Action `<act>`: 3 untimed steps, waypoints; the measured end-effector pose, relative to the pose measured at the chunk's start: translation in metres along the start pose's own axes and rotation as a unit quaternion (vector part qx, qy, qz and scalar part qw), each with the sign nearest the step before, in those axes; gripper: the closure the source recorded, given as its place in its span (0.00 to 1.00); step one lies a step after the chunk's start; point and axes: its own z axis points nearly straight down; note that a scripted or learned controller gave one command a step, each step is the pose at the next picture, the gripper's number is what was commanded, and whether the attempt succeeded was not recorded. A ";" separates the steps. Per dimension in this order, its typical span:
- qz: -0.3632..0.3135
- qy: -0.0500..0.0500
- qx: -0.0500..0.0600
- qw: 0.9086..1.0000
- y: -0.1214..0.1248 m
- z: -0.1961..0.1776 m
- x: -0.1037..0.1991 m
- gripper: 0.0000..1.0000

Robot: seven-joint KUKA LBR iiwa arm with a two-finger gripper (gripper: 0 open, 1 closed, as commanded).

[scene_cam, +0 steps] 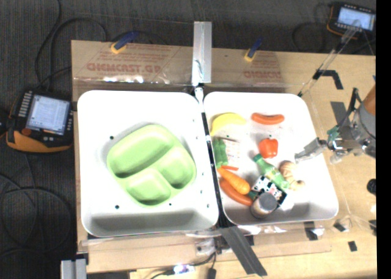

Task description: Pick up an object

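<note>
arm enters from 3 o'clock, tool (313,149) over the right bin's (305,108) 3 o'clock rim; whether it is open cannot be told; carrot (235,182) lies at the bin's 7 o'clock, long axis running 10 to 4 o'clock.

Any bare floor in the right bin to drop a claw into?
Right bin: bare along the right wall, right of the sausage and red pepper. Crowded at the front-left, where the carrot, green bottle and can bunch. Left bin: bare rim strips around the green tray.
</note>
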 end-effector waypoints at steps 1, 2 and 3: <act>-0.041 -0.003 -0.007 0.999 0.068 0.144 0.042 0.00; 0.018 -0.003 -0.007 1.000 0.073 0.145 0.046 0.00; 0.018 -0.002 -0.007 1.000 0.073 0.145 0.046 0.00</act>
